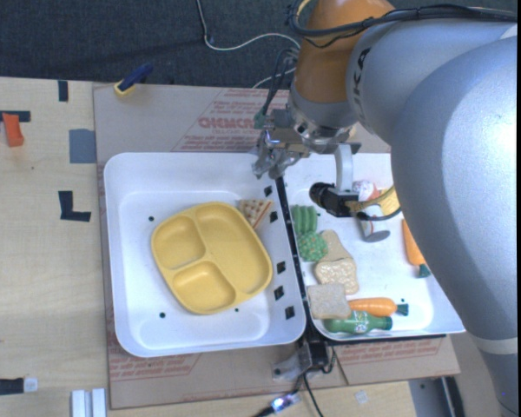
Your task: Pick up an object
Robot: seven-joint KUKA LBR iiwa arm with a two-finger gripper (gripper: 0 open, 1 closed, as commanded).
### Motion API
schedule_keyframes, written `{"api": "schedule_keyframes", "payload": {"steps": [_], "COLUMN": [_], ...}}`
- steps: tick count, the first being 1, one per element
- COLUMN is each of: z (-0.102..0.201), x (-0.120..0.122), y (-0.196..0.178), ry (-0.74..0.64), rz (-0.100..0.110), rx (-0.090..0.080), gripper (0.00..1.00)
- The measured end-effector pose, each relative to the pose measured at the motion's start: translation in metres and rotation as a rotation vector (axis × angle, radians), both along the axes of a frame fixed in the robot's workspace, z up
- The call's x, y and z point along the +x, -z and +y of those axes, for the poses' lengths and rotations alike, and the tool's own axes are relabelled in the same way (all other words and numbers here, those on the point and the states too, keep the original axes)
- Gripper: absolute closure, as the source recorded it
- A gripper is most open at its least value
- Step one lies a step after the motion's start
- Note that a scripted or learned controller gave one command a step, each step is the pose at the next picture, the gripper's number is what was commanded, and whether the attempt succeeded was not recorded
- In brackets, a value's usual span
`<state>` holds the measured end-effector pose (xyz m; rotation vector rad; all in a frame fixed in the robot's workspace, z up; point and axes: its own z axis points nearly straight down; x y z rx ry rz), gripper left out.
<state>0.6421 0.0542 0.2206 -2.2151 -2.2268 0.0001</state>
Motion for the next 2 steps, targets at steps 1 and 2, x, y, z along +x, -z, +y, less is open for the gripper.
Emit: {"api": "schedule_keyframes", "payload": {"steps": [1,2], "z": [0.0052,0.0092], "x": [0.0137,0.0180], "y": [-0.0127,-0.0132], "ry": [0.003,0.004], "rz": [-0.001,0.000], "rx": [0.000,-0.002], "gripper": [1.00,1.00]}}
